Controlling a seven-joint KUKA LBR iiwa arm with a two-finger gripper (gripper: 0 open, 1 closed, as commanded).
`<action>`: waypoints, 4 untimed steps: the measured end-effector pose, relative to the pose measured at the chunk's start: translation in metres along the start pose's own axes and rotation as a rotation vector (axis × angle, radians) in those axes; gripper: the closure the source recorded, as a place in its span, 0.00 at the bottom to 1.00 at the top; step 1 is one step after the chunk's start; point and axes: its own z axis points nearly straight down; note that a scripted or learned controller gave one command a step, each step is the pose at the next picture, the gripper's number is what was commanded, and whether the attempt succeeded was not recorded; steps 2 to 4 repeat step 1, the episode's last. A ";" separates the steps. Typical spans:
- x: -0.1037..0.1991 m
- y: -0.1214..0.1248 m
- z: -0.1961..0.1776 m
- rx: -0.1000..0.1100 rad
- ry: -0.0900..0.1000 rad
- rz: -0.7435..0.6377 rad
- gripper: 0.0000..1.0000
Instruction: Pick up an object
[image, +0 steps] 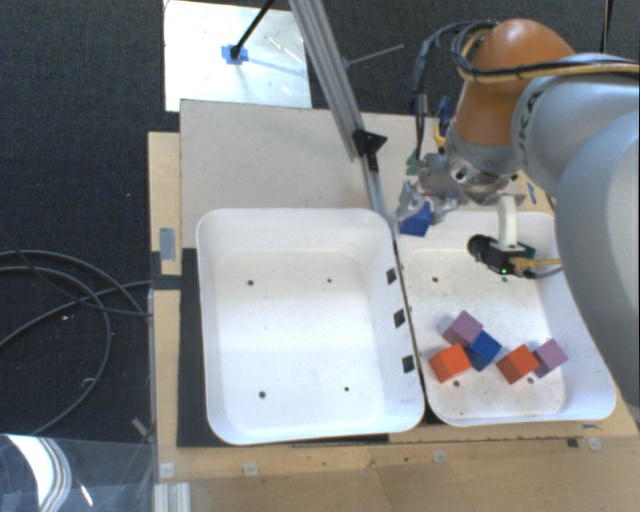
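Note:
My gripper (420, 212) hangs over the back left corner of the right bin (590, 395), near the divide between the two bins. A blue block (416, 221) sits between its fingers, lifted off the bin floor. In the front part of the right bin lie several blocks: a purple one (463, 328), a blue one (485, 349), an orange one (450, 362), a second orange one (517, 364) and a small purple one (550, 354).
The left bin (215, 300) stands beside the right one, their rims meeting at the middle. A grey metal pole (335, 85) slants down from the top to the bins' back edge. A black cable connector (495, 252) hangs over the right bin's back.

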 end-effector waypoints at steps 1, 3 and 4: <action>0.053 -0.071 0.005 0.012 0.000 0.003 1.00; 0.053 -0.071 0.005 0.012 0.000 0.003 1.00; 0.053 -0.071 0.005 0.012 0.000 0.003 1.00</action>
